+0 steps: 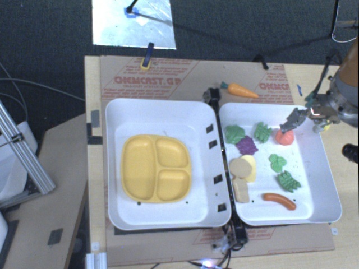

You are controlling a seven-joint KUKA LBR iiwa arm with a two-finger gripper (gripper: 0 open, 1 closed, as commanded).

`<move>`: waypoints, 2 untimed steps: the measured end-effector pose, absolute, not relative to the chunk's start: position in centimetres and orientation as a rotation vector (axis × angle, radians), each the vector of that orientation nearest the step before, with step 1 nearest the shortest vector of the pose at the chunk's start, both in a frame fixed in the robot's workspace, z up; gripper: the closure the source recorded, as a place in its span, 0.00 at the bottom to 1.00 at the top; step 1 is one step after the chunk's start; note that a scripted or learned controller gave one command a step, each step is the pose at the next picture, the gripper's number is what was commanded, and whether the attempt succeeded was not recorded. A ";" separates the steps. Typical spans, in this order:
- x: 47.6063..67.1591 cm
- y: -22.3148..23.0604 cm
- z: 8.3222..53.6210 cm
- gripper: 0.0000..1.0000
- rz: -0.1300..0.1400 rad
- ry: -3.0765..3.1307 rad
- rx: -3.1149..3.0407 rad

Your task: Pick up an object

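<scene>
Camera view, target: red toy (285,137) in right bin (331,189), at 1 o'clock of the bin floor.
Handling: looks light, rigid, smooth plastic; rounded, likely to slip. Pinch across the middle.
Gripper (289,123): tips just above the toy at its 12 o'clock; open or closed, cannot tell.
Arm (343,94): enters from 3 o'clock, angled down-left.
Neighbours: green leafy piece (262,131) at 9 o'clock, purple piece (247,145) beyond.
</scene>
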State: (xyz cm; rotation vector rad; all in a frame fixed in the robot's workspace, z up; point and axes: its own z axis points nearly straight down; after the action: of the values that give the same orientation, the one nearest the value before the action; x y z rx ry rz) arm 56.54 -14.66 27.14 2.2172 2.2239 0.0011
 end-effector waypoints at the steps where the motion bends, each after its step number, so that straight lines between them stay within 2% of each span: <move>1: 52.2 -10.5 14.3 0.00 -0.009 2.234 2.228; 2: 55.2 -8.2 8.4 0.00 0.006 2.227 2.215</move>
State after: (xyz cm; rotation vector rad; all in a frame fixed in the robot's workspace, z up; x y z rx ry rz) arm 55.24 -8.24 8.37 2.2149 2.2273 0.0062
